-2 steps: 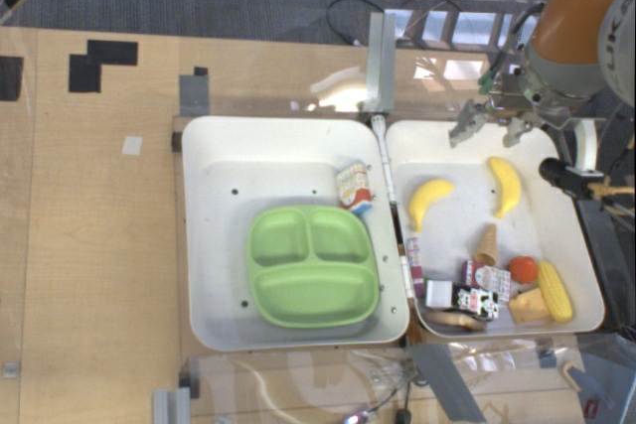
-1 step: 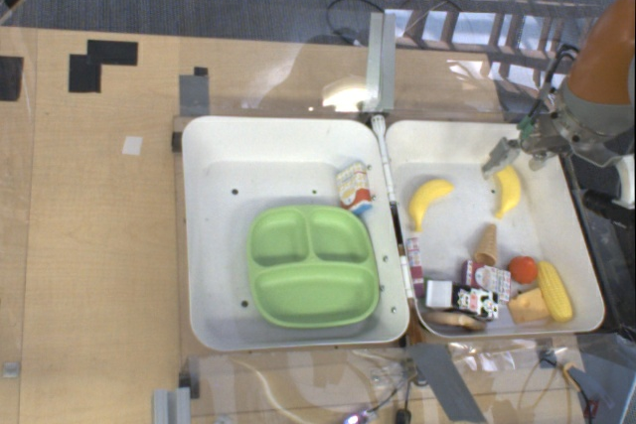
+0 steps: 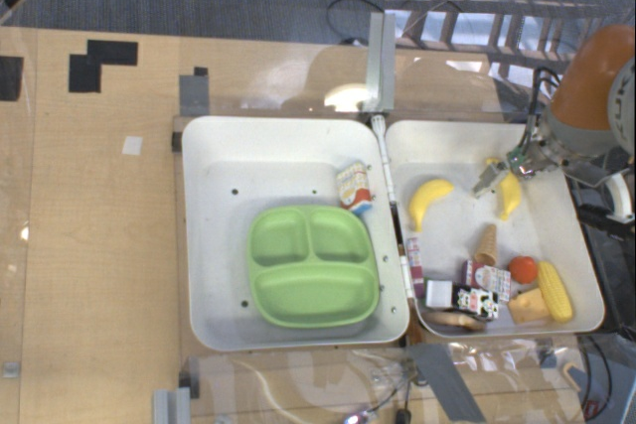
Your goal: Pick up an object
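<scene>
Plainly, the hand hung spread and empty in the right bin, a small banana just under it; light, stiff, smooth plastic, best pinched across its middle.

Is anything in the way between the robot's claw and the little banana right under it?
Nothing visible is in the way. The gripper hangs right over the smaller banana in the right bin. The bigger banana lies off to the side, and the ice cream cone sits lower down.
</scene>
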Controlling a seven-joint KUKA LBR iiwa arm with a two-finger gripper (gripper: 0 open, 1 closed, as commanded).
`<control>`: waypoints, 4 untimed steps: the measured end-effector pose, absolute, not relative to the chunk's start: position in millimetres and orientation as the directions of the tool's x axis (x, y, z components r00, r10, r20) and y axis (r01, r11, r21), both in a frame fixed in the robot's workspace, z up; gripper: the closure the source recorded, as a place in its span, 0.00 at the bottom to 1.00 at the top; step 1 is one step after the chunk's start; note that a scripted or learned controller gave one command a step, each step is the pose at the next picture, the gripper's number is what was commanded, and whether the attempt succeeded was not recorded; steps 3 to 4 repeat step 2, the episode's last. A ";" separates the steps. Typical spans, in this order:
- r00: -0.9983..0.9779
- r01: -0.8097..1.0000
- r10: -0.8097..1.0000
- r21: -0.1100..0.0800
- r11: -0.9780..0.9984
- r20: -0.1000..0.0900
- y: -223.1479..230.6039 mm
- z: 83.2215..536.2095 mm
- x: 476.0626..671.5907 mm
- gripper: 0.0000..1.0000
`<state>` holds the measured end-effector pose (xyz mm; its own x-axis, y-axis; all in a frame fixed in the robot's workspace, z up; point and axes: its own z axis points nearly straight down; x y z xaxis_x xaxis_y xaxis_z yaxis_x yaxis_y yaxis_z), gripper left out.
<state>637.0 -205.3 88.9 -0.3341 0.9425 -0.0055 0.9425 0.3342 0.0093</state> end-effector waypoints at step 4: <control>-0.207 0.978 0.978 0.009 0.207 -0.002 -128.6 199.3 642.0 1.00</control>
